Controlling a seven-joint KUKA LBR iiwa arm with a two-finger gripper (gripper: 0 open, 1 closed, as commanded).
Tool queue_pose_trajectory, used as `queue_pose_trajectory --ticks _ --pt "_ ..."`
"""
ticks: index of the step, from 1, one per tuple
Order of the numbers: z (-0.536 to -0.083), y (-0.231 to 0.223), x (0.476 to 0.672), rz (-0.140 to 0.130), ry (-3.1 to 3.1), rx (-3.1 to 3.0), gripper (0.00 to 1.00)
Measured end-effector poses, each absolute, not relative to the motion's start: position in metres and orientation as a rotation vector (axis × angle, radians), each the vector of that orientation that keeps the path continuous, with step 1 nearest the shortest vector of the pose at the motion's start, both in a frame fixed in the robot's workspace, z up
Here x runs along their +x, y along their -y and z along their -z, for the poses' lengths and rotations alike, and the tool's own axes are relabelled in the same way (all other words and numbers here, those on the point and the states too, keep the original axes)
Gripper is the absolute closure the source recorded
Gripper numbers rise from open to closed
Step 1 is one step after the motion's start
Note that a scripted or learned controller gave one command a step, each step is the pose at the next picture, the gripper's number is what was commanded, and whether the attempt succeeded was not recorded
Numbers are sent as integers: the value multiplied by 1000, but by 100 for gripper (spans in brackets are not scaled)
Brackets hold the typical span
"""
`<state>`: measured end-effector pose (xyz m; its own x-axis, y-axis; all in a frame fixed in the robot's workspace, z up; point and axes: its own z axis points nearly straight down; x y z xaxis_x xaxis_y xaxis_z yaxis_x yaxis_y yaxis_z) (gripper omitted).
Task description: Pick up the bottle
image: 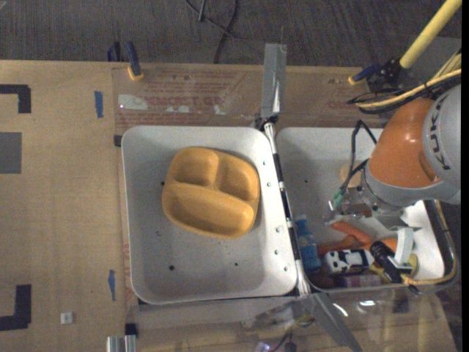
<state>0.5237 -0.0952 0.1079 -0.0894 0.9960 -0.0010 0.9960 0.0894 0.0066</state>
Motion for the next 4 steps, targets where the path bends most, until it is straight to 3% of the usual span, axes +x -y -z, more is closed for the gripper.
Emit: queue_pose_trajectory --ticks 1,2,3,4 --pt "-107 95 523 -5 -2316 2118 0" --pt "-184 9 534 0 -2038 2391 0" --pt "-184 -38 480 5 -1883 2519 0" --pt "-140 17 485 -42 -2041 2412 0"
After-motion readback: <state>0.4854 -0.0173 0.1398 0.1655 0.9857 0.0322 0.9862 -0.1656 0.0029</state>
